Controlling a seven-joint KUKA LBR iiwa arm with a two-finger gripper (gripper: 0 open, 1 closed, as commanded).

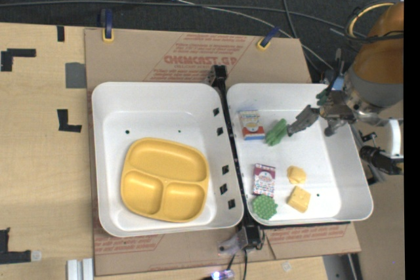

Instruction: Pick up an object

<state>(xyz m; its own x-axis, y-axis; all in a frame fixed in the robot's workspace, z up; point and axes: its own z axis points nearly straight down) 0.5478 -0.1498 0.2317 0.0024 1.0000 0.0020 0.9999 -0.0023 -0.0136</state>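
Pincer (pixel 293 127) touches knobbly green toy (pixel 277 132) (soft-looking) in right bin (pixel 328 160).

two white bins (pixel 105 141), one yellow tray (pixel 164 179), six small items (pixel 264 180)

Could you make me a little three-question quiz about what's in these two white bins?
1. True or false: the yellow tray lies in the left bin.
2. Which lies nearest the gripper? A) green round piece B) long green piece C) red and white packet
3. Fill in: the two small yellow pieces lie in the ____ bin.

Key: 1 true; 2 B; 3 right.
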